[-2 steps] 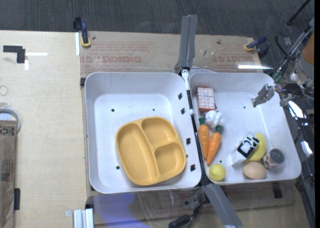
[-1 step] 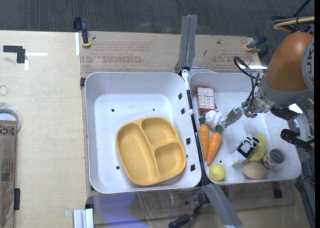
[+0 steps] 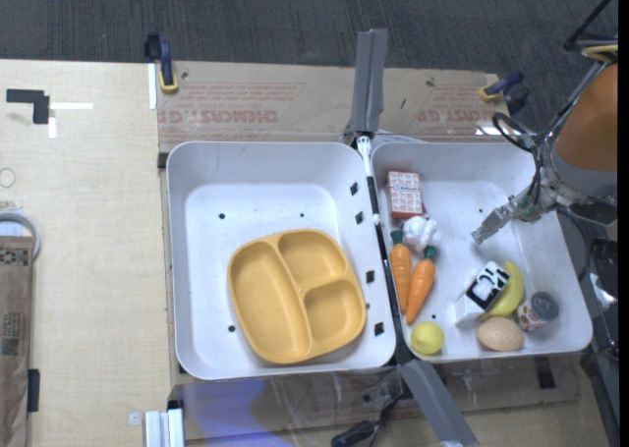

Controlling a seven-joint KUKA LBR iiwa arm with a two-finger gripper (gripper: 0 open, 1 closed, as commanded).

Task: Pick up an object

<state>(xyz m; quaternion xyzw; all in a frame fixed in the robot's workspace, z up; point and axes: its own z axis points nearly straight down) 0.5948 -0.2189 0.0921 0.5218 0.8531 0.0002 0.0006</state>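
**A:** Since the task names no particular object, you have a choice in the right bin. Where do you want to go?

**B:** Your end effector hangs over the upper right part of that bin, above bare white floor, nothing between its parts. Whether it is apart or together, I cannot tell from this slant.

**A:** Closest candidates?

**B:** The banana with a black-and-white block lying against it, just below the end effector. Near the bottom rim you have a tan egg, a small round jar and a lemon.

**A:** And by the divider?

**B:** Two carrots side by side, touching, a white clump at their tops, and a red carton above that.

**A:** Which handles best?

**B:** You should judge these as toy food: light, stiff, probably smooth plastic. The egg and lemon look rounded and likely to squirt out of a pinch. The carton has flat sides, stands apart from the walls, and should not slip; take it across its narrow width.

**A:** The banana?

**B:** Grip it mid-curve, across the thickness, but the block touching it may get nudged.

**A:** The left bin?

**B:** It holds a yellow divided plate, lying flat; you would only have its thin rim to pinch.
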